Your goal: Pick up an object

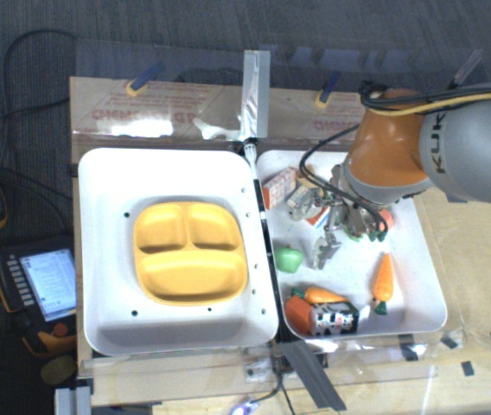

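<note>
End effector (325,247) hangs over right bin (418,258); finger state cannot be told. Green object (289,258) lies just left of end effector. Carrot (384,277) lies to its right.

Landmark: divider (263,232) between two bins on bench (470,353). Left of divider: left bin (107,180), sectioned tray (191,251) in its middle. Right of divider: right bin (418,284). Green item (289,258) just beside divider. Small box (279,187) near divider, toward far end. Carrot (384,279) well right of divider. Second carrot (323,296) and printed box (334,320) near divider, at near end. Gripper (326,251) over right bin, right of green item.
</note>
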Tool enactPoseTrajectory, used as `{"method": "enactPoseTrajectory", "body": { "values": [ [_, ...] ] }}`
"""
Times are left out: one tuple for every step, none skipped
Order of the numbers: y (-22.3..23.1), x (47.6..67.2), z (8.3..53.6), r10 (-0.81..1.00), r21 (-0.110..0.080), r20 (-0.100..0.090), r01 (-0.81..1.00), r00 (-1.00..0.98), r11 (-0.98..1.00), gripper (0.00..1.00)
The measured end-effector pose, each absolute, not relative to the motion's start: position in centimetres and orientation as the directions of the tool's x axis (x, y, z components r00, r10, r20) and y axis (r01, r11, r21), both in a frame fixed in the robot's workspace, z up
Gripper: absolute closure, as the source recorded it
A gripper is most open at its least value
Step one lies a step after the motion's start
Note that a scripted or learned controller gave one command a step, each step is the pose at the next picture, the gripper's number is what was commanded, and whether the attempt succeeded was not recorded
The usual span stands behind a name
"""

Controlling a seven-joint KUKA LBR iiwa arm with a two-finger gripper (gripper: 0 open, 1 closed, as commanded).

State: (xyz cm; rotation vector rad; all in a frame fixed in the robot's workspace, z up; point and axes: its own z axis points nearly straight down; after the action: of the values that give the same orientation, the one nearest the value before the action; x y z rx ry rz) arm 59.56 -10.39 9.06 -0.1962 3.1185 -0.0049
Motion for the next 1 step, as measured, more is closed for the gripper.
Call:
{"method": "enactPoseTrajectory", "body": {
  "values": [
    [-11.70,54.85,9.09,-0.202,-0.006,-0.015,-0.202,-0.979,0.979,0.00]
  ]
}}
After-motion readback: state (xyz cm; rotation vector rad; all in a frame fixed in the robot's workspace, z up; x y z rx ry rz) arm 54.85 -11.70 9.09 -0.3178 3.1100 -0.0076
